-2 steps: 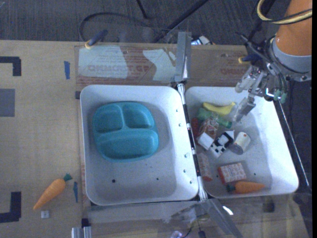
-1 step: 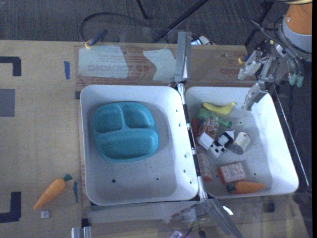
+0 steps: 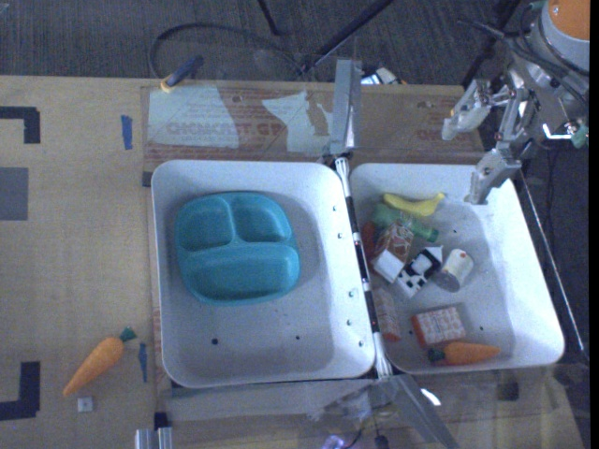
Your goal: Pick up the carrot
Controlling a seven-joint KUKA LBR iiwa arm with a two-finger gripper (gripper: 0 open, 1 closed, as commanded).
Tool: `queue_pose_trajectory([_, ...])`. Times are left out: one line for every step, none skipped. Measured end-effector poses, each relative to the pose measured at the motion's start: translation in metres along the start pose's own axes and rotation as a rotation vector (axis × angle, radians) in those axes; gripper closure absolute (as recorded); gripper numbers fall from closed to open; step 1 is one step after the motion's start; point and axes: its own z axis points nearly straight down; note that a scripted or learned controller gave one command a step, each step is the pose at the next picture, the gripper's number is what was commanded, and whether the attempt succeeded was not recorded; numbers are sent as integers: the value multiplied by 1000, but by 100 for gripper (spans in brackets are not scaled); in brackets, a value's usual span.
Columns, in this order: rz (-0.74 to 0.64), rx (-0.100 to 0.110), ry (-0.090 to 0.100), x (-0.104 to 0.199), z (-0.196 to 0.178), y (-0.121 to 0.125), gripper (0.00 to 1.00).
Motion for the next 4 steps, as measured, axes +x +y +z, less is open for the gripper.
queue_pose_trajectory([-287,-1,-1,-18,-11,-8,0])
queue_pose_trajectory([-650,-2,-1,-43,-11,-13,0])
queue_pose_trajectory([-875,-2,-2,-61,-11,-80,0])
queue_pose_trajectory([-1245,-3,-3,-92,-10,-98,0])
